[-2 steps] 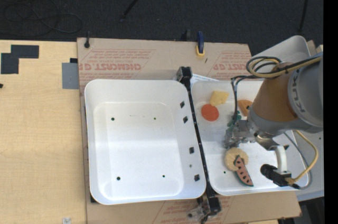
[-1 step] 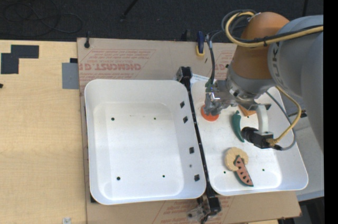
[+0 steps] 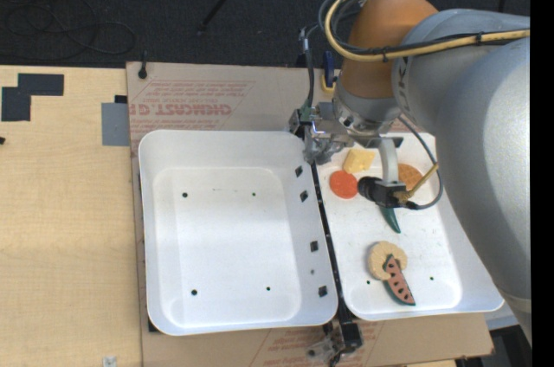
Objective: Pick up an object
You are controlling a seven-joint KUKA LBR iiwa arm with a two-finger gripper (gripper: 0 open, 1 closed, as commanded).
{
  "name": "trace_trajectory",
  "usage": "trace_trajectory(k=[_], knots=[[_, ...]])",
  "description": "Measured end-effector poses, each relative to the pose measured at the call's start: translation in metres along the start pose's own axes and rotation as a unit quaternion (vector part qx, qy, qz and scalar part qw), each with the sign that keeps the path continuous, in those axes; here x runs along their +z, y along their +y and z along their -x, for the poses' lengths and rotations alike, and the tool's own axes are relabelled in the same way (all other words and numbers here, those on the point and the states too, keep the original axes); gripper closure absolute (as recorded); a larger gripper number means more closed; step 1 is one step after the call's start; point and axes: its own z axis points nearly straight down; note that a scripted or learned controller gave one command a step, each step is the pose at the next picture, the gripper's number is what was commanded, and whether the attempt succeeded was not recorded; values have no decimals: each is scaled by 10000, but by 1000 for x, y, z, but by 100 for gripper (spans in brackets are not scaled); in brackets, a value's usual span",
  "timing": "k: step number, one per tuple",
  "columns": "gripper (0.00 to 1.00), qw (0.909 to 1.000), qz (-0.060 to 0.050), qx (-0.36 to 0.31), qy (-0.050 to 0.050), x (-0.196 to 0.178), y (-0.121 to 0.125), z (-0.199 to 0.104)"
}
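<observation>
The red disc (image 3: 344, 184) lies at the right bin's (image 3: 437, 287) upper left, with the yellow block (image 3: 358, 160) just beside it at one o'clock. The gripper (image 3: 318, 144) sits near, at ten o'clock from the disc, over the bins' shared rim; whether it is clenched cannot be told.

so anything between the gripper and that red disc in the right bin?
Nothing visible. The gripper sits at the right bin's upper left corner, and the red disc lies just below-right of it on bare bin floor. The yellow piece lies beside that path, not across it.
</observation>
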Motion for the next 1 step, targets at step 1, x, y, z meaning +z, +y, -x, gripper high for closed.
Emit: trace_trajectory(k=[1], knots=[[100,10000,10,50,-19,-62,-1,72]])
